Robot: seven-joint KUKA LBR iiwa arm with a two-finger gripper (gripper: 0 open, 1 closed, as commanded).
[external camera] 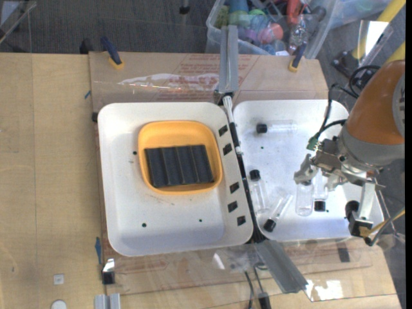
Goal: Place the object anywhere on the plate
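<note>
A yellow plate (147, 136) sits in the left bin (119, 192) with a black ribbed block (179, 165) lying on it. Several clear vials with black caps lie in the right bin (283, 111): one near the back (278, 127), one by the divider (256, 187), one near the front (277, 212). My gripper (317, 180) hangs low over the right half of that bin, open. Two more clear vials (304, 201) (319, 200) lie just under its fingertips. Nothing is visibly clamped between the fingers.
A metal divider bar (230, 140) with black clips runs between the two bins. A clear tub of coloured toys (273, 8) stands behind the bench. Cardboard (167, 76) lies under the bins.
</note>
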